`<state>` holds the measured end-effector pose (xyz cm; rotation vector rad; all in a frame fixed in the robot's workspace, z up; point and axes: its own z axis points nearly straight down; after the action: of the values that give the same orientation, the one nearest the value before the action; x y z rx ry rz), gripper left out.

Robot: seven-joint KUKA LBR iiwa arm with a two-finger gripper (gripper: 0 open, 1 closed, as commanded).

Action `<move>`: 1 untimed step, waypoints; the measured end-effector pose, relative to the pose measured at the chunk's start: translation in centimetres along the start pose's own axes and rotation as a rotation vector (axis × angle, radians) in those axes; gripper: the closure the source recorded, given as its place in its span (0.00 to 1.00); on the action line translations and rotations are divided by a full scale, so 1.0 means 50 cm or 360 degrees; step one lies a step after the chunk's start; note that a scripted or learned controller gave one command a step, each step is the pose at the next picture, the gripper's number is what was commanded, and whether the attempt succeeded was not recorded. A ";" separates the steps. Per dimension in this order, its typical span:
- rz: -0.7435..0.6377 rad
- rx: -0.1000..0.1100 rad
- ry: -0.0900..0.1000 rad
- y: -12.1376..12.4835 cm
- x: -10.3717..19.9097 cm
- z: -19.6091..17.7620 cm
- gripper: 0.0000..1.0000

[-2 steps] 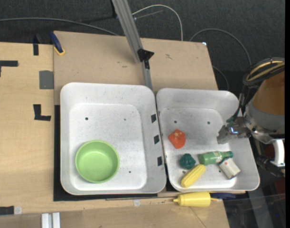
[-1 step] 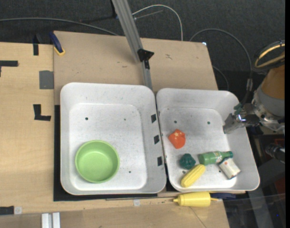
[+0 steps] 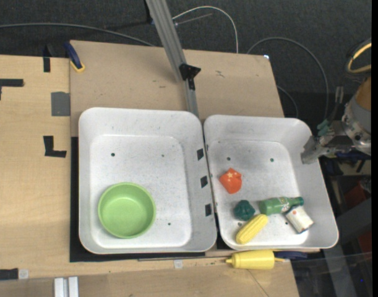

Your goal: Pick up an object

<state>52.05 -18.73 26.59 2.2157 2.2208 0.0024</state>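
Toys fill the right bin's (image 3: pixel 312 166) near end: tomato (image 3: pixel 231 180), bottle (image 3: pixel 280 205), corn (image 3: pixel 251 228). A green bowl (image 3: pixel 127 210) occupies the left bin (image 3: pixel 139 119) on the wooden table (image 3: pixel 145 73). The tool (image 3: pixel 318 146) hangs over the right rim; I cannot tell its state.

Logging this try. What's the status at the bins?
Tool at right bin's right rim, holding nothing seen. Tomato, corn, bottle untouched. Bowl in left bin.

Two bins sit side by side on the bench. A bowl (image 3: pixel 127 210) rests in the left bin (image 3: pixel 139 129), toward its near left corner. The right bin (image 3: pixel 263 129) holds five things — a tomato-shaped toy (image 3: pixel 231 180) nearest its middle, then a small lump (image 3: pixel 243 210), a bottle (image 3: pixel 280 205), a corn cob (image 3: pixel 251 228) and a small cylinder (image 3: pixel 299 218) along its near side. Another bottle (image 3: pixel 253 260) lies on the bench just before that bin.
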 end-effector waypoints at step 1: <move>-0.0007 0.0008 0.0006 0.013 0.107 -0.005 1.00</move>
<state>52.69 -13.36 26.84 2.2148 2.2301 0.0008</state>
